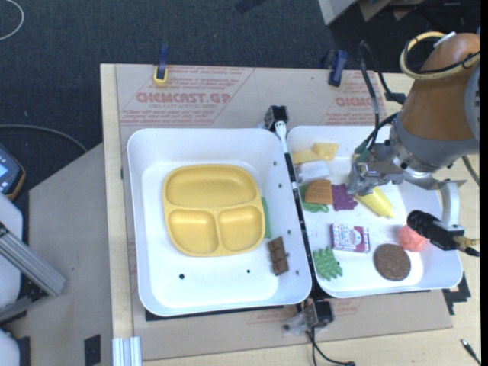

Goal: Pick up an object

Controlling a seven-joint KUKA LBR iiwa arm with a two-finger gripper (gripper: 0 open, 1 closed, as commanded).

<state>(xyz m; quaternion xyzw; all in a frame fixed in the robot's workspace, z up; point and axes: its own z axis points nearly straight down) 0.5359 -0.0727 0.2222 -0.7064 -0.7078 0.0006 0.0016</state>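
My gripper (366, 178) hangs low over the middle of the right bin (427, 280), coming in from the right. Just below and left of it lies a purple bunch of grapes (343, 198). A yellow pointed piece (378, 202) lies right beneath it. A brown and green burger (318, 194) sits to the left of the grapes. Nothing can be seen held in the gripper.
The right bin also holds yellow cheese pieces (316, 152), a pink and white box (350, 238), a green leafy piece (326, 263), a brown round disc (392, 262) and a pink lump (412, 239). The left bin (145, 204) holds a yellow divided plate (213, 208) and a brown chocolate bar (277, 255).
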